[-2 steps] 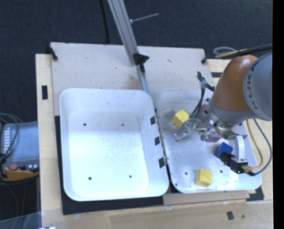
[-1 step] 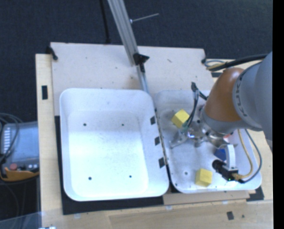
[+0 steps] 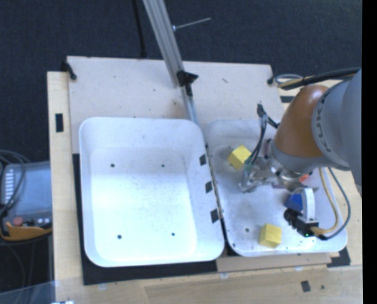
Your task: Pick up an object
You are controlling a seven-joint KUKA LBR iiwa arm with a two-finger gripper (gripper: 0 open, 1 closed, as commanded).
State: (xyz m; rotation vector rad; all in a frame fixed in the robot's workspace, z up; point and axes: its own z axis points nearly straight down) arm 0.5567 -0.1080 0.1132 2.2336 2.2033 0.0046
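Observation:
Two yellow blocks lie in the right bin [image 3: 236, 242]. One yellow block [image 3: 240, 157] sits near the bin's upper left, and the other yellow block [image 3: 270, 235] rests near its front edge. My gripper [image 3: 248, 182] hangs low over the bin floor just below and right of the upper block, apart from it. The grey arm with its orange band [image 3: 299, 122] comes in from the right and covers the bin's right part. A blue and white item [image 3: 297, 201] shows beside the wrist.
The left bin [image 3: 144, 192] is a broad white tray beside the right one. A slanted aluminium post [image 3: 166, 37] rises from the bench behind the bins. Cables loop along the arm at the right. A handheld controller [image 3: 24, 195] lies off the bench at left.

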